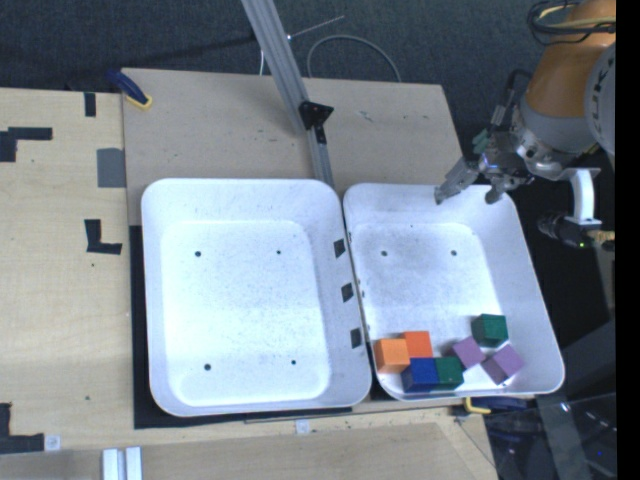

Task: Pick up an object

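Small blocks cluster at the near end of the right bin (425, 268): two orange blocks (403, 349), a blue block (423, 372), a green block (449, 372), a dark green block (489, 329) and two purple blocks (485, 359). My gripper (468, 192) hangs over the far right corner of that bin, well away from the blocks. Its two fingers stand apart, open, with nothing between them.
The left bin (240, 288) lies beside the right one. A slanted metal pole (278, 53) with a black clamp (316, 115) rises behind the bins. A thin cable loop (352, 53) lies on the dark floor beyond. The wooden bench spreads to the left.
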